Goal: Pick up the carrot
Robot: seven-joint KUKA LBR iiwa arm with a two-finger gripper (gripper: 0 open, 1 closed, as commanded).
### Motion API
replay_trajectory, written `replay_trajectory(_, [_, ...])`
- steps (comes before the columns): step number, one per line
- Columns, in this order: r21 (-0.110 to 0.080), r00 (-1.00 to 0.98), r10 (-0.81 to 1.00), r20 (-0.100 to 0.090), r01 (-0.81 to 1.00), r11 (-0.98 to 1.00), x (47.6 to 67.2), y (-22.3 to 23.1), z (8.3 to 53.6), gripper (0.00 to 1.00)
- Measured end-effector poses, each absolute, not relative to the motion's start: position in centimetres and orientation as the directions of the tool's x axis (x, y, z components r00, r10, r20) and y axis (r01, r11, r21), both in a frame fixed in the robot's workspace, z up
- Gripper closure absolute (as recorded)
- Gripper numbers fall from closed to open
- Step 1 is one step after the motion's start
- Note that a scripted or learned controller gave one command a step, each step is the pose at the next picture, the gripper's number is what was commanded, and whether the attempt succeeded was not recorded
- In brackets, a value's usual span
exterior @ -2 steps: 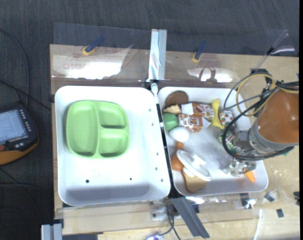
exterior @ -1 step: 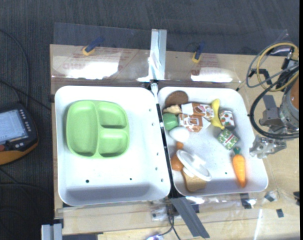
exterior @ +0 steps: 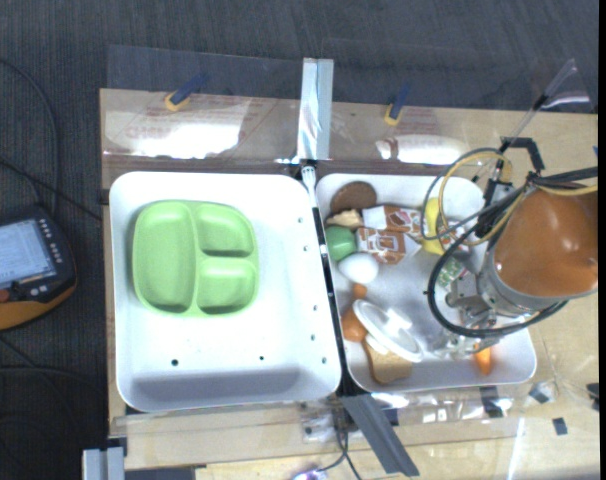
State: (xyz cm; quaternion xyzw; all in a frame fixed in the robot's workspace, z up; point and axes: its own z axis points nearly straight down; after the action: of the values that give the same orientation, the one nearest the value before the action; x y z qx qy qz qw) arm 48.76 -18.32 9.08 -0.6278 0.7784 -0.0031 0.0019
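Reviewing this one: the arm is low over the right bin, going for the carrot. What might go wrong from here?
1. The right bin is crowded: a white egg, a printed carton and a clear plastic piece lie close together, so a wrong item may get grabbed.
2. An orange item sits by the bin's near wall, partly under the arm; a wall collision seems possible.
3. Loose cables loop above the items and might snag.

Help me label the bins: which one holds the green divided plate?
The left bin; the green divided plate lies in it, while the right bin holds mixed toy food.
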Motion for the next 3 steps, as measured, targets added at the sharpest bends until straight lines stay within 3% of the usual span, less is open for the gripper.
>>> replay_trajectory(1, [-0.007, -0.023, -1.000, -0.002, -1.000, 0.023, 52.7, -21.3, 20.4, 1.00])
replay_trajectory(2, [-0.016, 0.212, -0.977, 0.002, -0.977, -0.212, 49.8, -21.0, 11.2, 1.00])
replay_trajectory(3, [-0.002, 0.103, -0.995, -0.003, -0.995, -0.103, 48.5, -16.8, 17.2, 1.00])
